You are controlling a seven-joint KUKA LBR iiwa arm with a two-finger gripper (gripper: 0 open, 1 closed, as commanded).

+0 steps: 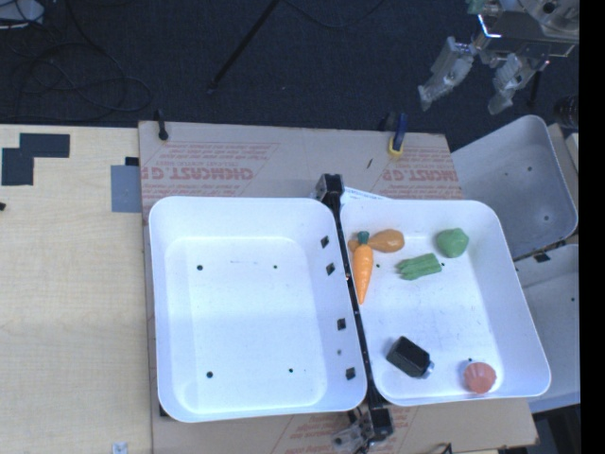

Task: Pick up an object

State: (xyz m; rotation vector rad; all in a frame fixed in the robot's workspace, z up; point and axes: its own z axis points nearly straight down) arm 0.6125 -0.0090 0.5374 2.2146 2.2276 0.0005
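The gripper is seen high above the bench with fingers spread and nothing between them — the carrot lies well off toward seven o'clock in the right bin, its long axis running twelve-to-six.

Two white bins side by side. Right bin: carrot along its left wall, orange piece, two green pieces, black block, red ball. Gripper open, far right, above the dark floor.
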